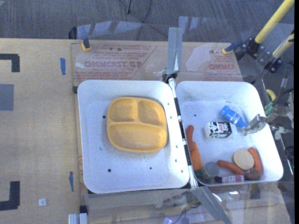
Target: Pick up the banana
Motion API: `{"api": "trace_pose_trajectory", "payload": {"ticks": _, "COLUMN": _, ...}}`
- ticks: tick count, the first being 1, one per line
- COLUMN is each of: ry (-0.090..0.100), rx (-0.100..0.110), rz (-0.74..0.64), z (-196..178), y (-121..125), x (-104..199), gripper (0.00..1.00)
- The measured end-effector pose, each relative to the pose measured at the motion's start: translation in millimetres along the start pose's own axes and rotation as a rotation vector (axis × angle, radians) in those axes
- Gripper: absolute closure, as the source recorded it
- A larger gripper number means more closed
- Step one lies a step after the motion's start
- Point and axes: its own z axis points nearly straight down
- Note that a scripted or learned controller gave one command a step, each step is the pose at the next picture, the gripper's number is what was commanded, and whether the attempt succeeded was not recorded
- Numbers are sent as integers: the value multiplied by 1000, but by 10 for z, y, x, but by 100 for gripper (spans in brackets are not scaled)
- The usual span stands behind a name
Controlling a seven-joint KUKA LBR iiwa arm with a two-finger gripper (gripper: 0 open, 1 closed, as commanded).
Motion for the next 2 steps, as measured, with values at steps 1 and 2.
{"api": "trace_pose_trajectory", "payload": {"ticks": 1, "ry": -1, "rx": 1, "rz": 468, "z": -1665, "y": -41, "x": 281, "gripper": 0}}
{"api": "trace_pose_trajectory", "payload": {"ticks": 2, "ry": 0, "rx": 2, "rz": 512, "z": -245, "y": -78, "x": 425, "gripper": 0}}
